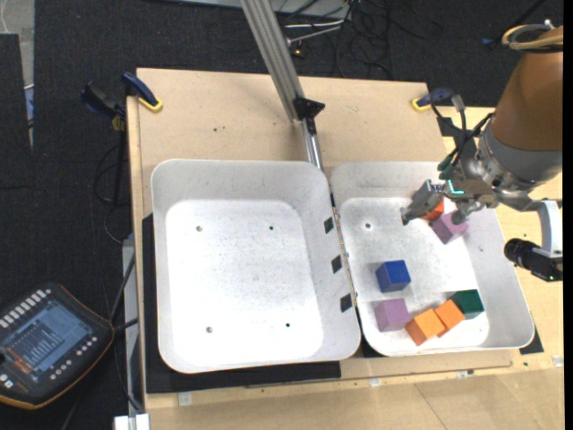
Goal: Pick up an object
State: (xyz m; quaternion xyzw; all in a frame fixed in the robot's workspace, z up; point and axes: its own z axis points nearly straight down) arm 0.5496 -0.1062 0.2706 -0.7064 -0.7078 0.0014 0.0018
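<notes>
with the pincer [440, 210] low over the right bin [501, 276], fingers spread wide around a purple block [448, 227] beside an orange block [434, 210], a good grasp means centring on purple before closing.

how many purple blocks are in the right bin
2: one purple block near the front beside the orange block, another under the gripper. More may hide beneath the arm.

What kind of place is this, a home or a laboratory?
Most likely a robotics laboratory: a bench with two white bins, a teach pendant on the dark floor, and loose cables behind.
</notes>
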